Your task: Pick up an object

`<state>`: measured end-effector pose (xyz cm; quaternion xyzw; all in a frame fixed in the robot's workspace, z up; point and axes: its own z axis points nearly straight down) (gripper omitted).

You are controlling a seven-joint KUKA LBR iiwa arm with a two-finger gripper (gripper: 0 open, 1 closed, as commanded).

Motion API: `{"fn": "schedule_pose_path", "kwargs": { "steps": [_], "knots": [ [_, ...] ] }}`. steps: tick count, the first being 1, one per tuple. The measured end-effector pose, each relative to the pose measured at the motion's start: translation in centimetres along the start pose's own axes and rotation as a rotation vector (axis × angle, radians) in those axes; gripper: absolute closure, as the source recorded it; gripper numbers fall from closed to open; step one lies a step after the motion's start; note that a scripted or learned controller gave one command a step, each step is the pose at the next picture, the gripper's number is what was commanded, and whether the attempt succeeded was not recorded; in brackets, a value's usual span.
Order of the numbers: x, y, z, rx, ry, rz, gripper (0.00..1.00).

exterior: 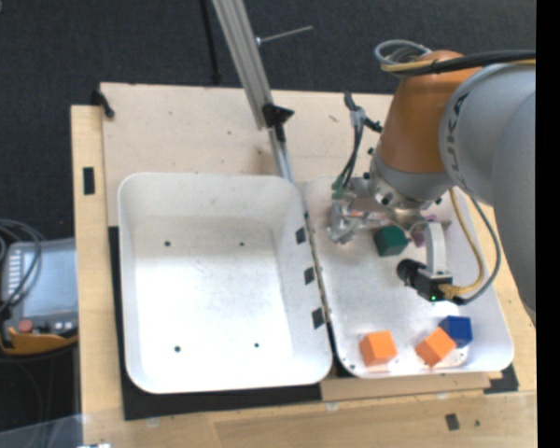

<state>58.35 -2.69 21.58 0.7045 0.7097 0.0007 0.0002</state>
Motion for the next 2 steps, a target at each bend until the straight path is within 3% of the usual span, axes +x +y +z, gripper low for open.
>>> {"fn": "schedule_pose_path", "kwargs": {
  "steps": [2],
  "knots": [
    [10.5, 3.8, -2.7, -0.001, 0.002, -0.002, 1.0]
  ]
}}
